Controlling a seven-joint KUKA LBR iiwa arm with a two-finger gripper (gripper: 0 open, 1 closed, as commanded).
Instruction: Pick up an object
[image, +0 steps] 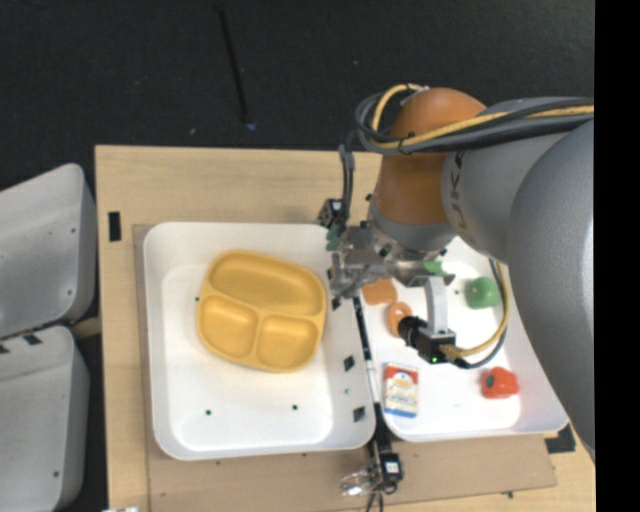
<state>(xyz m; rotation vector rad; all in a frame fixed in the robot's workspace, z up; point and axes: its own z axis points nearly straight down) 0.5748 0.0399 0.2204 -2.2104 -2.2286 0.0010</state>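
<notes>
1. The left bin (165, 400) holds one thing — a yellow divided plate (262, 310) with three compartments, lying flat toward its upper middle.
2. The jaws (372, 268) hang over the divider between the two bins, at the upper left corner of the right bin (450, 425). Whether they are spread or closed, or have hold of anything, I cannot tell from here.
3. The nearest candidate is an orange piece (379, 292), pale and rounded, just below and slightly right of the jaws; its long axis is unclear.
4. Further right and lower lie a small orange-red item (397, 312), a white carton with a red label (400, 390), a green object (482, 292) and a red-orange object (499, 382) — all apart from one another.
5. Judged from this, a short descent would suit the orange piece.
</notes>
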